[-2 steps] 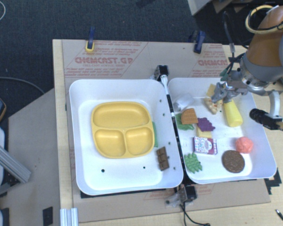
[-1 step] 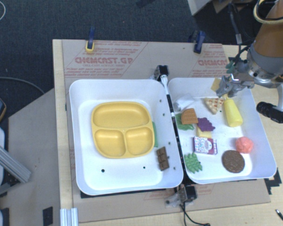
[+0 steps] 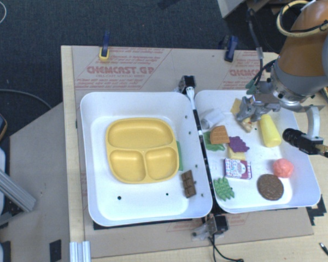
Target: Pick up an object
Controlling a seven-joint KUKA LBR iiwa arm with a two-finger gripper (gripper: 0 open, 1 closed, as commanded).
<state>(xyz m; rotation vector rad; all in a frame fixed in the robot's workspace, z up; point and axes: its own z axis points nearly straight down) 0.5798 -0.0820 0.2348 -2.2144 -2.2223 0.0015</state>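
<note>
My gripper (image 3: 247, 116) hangs low over the back of the right bin (image 3: 311, 192), just left of a yellow cylinder-shaped toy (image 3: 269, 131). Small tan pieces (image 3: 246, 126) show right under and beside it; whether it holds any of them is unclear. In the same bin lie a tan waffle piece (image 3: 219, 134), purple grapes (image 3: 238, 144), a green leaf (image 3: 211, 142), a pink-and-white packet (image 3: 238, 168), a green toy (image 3: 223, 188), a brown cookie (image 3: 270, 187), a pink ball (image 3: 283, 168) and a pale clear item (image 3: 212, 117).
The left bin (image 3: 93, 162) holds a yellow divided plate (image 3: 142, 149), a green strip (image 3: 179, 155) at the plate's right edge and a chocolate bar (image 3: 188, 183). A black fitting (image 3: 300, 140) on the arm juts over the right bin's right side.
</note>
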